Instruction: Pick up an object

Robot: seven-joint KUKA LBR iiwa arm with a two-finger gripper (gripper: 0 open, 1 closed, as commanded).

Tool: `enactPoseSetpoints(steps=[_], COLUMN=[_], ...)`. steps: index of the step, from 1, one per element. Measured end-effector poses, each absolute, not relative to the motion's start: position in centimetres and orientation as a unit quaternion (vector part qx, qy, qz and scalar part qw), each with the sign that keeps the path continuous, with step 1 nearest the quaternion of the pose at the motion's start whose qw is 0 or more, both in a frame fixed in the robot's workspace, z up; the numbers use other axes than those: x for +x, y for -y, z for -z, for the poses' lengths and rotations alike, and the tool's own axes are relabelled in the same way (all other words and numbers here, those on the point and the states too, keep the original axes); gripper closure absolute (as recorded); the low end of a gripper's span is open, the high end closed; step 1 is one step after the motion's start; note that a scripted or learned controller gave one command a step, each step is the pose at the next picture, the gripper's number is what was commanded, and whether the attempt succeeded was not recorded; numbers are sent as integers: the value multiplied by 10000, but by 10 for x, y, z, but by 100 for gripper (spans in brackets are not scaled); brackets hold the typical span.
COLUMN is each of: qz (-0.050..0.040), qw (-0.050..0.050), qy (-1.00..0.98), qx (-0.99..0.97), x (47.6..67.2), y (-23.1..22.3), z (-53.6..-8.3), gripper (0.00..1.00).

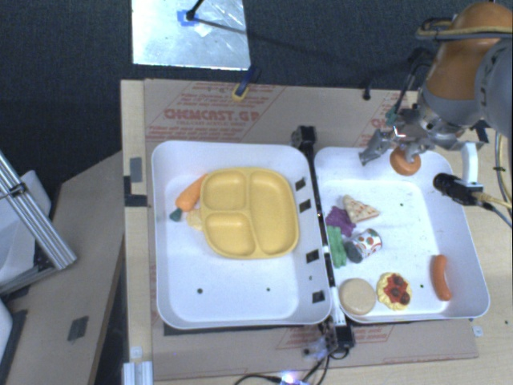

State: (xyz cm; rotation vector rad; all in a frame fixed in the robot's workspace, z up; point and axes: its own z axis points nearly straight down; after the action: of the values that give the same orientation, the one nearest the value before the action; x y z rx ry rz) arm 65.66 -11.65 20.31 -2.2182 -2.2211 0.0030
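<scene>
Overhead, the gripper (390, 144) hung over the far edge of the right bin (417, 207), its fingers spread apart with nothing between them. One dark finger (370, 151) pointed down toward the bin's back left corner. Just beside the gripper, on its right, an orange doughnut (405, 163) lay on the bin floor near the back wall, apart from the fingers as far as the view showed.

Further forward in the right bin, a pizza slice (360, 209) lay close to a purple piece (340, 220), with a green piece (339, 251) and a small printed can (367, 242) just below them. Along the front edge sat a tan round biscuit (357, 296) touching a small pizza-like disc (393, 289), and a sausage (440, 277) lay well apart near the right wall.

The left bin (232, 295) held a yellow divided plate (244, 212), and a carrot (188, 195) rested against the plate's left rim.
</scene>
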Motion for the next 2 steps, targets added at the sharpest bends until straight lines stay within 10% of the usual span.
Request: enactPoseSetpoints(steps=[2], qz=[-14], qw=[19], qy=[7073], qx=[-7069], x=[647], y=[112], z=[-92], gripper=[0])
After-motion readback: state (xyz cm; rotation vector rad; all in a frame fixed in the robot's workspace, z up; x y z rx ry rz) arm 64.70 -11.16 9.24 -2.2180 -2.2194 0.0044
